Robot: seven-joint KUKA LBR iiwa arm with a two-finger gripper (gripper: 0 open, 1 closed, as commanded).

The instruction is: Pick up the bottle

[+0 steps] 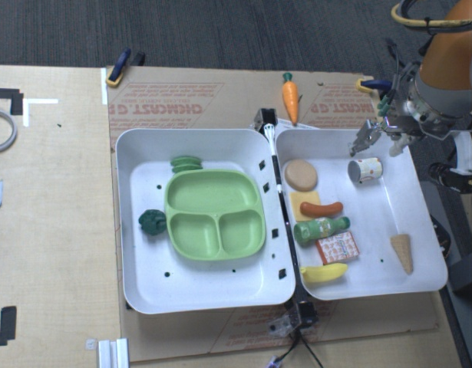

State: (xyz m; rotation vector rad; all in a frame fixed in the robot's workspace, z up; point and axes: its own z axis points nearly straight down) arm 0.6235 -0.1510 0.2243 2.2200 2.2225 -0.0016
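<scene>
Green bottle point(321, 229) lies in the right bin point(420, 228) (beside a sausage point(321, 208)); tool point(366, 139) hangs apart, spread unclear.

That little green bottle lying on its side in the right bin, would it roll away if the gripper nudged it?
Probably a little. The small green bottle with a label lies on its side and looks round, so a nudge across it could roll it. The sausage and the red packet lie close alongside and might stop it. It looks like rigid plastic, likely light and somewhat slippery.
</scene>
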